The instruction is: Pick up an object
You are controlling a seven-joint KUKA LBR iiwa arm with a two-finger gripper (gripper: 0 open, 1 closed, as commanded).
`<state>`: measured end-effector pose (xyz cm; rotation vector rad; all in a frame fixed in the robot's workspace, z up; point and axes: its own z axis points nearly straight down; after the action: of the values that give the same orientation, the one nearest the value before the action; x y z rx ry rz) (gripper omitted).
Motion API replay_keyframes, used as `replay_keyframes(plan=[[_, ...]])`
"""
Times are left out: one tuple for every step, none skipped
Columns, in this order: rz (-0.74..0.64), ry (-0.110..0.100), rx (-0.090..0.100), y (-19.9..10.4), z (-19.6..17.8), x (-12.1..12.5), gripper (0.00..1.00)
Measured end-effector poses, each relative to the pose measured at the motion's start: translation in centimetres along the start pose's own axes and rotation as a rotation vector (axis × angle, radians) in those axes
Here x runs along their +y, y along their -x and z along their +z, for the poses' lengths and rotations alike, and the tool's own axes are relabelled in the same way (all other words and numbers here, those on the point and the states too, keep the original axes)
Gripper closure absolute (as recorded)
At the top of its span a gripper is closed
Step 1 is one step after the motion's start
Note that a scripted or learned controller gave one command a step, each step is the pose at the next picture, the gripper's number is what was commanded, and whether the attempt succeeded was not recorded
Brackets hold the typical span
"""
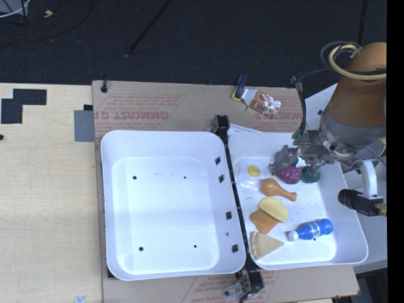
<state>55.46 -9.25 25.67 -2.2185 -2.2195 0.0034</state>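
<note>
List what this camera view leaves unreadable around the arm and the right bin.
- Gripper: its metal parts blur together above the purple object; any contact can't be judged.
- Teal object: partly covered by the gripper, shape unclear.
- Arm: cut off by the right edge.
- Cardboard print: too small to read fully.

End effector (285,161) low over right bin (353,248).
It touches purple object (290,174); blue bottle (312,230) lies near the front.

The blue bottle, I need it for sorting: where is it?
In the camera view, the blue bottle lies in the right bin, near its front right corner, right of the cream wedge.
</note>
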Motion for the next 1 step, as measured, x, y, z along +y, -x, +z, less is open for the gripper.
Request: replay_keyframes(plan=[[0.003,-0.015,0.002,1.3,13.24,-4.3,0.0]])
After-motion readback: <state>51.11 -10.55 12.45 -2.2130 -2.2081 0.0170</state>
